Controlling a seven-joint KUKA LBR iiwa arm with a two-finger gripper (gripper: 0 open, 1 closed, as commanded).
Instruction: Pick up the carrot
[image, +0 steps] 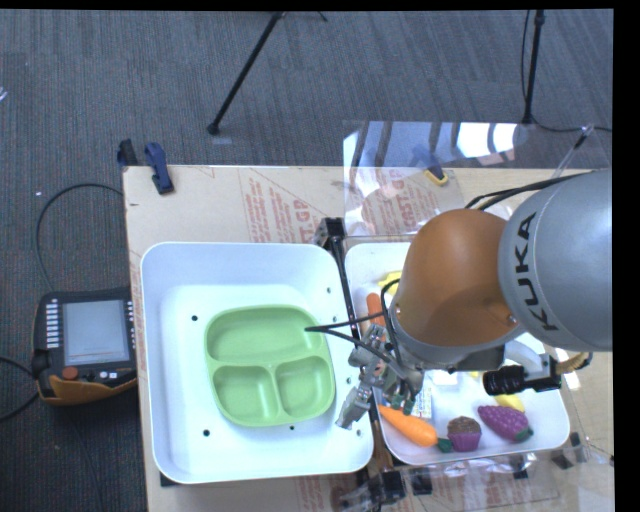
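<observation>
Dark carpet is surrounding your bench. You are seeing the carrot (409, 426) lying in the right bin (556, 432), near its front edge. Just left of the carrot, the gripper (362, 396) is hanging over the bins' shared rim, holding nothing visible.

Dark grey carpet (90, 90), tripod legs (245, 75)

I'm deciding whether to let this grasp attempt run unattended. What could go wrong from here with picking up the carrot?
1. The carrot lies near the right bin's left wall, so the claw may strike the rim when it descends.
2. The muffin sits just beside the carrot's tip and could be nudged or caught instead.
3. The claw hangs over the seam between the bins, beside the carrot rather than above it; closing here would likely miss.
</observation>
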